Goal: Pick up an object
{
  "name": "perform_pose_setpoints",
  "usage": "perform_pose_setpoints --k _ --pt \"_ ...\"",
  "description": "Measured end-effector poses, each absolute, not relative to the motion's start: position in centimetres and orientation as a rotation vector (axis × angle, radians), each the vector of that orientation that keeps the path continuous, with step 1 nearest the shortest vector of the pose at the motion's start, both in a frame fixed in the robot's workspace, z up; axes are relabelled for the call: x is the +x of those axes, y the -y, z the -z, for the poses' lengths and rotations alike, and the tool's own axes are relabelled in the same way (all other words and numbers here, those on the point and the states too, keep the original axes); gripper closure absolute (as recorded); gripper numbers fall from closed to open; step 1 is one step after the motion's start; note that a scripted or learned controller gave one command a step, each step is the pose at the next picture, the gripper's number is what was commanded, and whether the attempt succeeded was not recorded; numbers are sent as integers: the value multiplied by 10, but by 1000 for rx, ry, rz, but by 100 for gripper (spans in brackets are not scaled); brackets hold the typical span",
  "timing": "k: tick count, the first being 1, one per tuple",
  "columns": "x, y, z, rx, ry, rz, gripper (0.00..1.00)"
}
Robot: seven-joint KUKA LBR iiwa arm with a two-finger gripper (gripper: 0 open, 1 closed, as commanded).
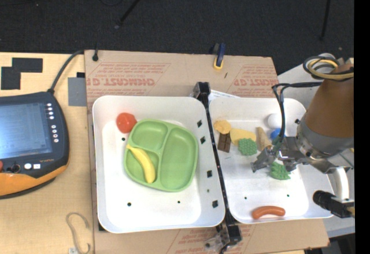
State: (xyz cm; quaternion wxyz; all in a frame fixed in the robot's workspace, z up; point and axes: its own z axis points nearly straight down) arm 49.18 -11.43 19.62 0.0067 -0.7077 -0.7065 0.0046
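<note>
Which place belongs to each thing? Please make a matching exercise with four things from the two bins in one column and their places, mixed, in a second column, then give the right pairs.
Things:
1. banana
2. red ball
3. sausage
4. gripper

Places:
A. near the front edge of the right bin
B. in the left bin, on the floor beside the green plate
C. in a compartment of the green plate
D. low over the middle of the right bin, among the small toys

Right pairs: 1-C, 2-B, 3-A, 4-D
</note>
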Motion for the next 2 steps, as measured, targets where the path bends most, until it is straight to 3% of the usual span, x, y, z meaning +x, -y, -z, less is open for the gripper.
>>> perform_pose_setpoints --k 1,2 --pt "495 115 -202 -2218 2219 -3 0" --pt "497 114 -158 -2214 2218 -7 0"
